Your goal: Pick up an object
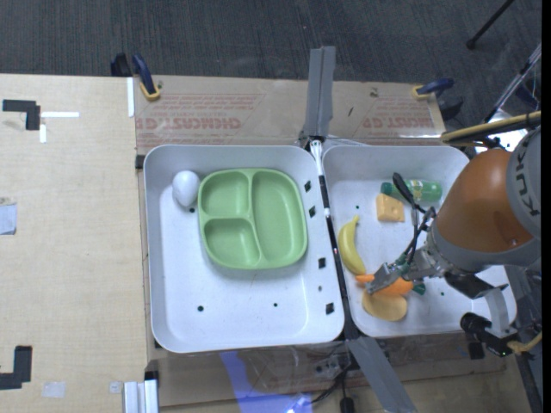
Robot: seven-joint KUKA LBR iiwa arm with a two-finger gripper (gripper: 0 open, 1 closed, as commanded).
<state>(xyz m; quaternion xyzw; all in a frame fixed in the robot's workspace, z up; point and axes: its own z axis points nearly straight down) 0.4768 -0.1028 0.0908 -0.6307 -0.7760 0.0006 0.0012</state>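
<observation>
Seemingly the carrot (389,283), small, light, hard and a bit slick, is best pinched across its middle; it lies just right of the banana (348,244) in the right bin (362,166). Directly over the carrot sits the gripper (392,274), touching or nearly so, but whether it is open or closed cannot be told.

Red mirrored print on the cardboard sheet (258,114) — seemingly "CHEMCAST" — white "KU" on the arm (527,179)
</observation>
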